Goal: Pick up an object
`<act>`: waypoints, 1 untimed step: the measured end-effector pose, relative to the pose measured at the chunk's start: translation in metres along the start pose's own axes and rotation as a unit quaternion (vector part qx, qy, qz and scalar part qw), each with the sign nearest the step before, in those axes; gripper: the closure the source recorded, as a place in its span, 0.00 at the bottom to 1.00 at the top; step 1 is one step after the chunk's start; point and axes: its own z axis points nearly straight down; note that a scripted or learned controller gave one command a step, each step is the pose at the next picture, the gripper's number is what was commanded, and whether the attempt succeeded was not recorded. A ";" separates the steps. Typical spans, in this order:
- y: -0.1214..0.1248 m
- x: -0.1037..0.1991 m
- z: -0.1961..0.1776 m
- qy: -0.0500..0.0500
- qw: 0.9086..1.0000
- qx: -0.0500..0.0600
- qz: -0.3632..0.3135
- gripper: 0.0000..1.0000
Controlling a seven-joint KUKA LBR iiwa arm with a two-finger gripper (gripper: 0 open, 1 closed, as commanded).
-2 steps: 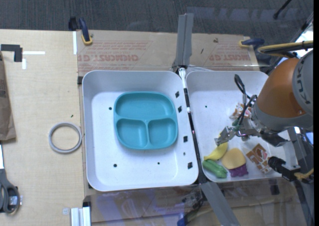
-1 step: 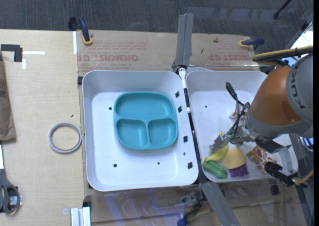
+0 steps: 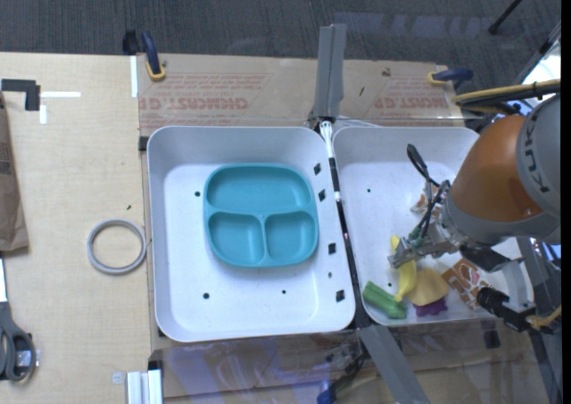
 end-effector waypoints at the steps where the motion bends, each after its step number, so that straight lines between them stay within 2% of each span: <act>1: 0.004 0.039 -0.091 -0.001 0.983 -0.001 0.186 1.00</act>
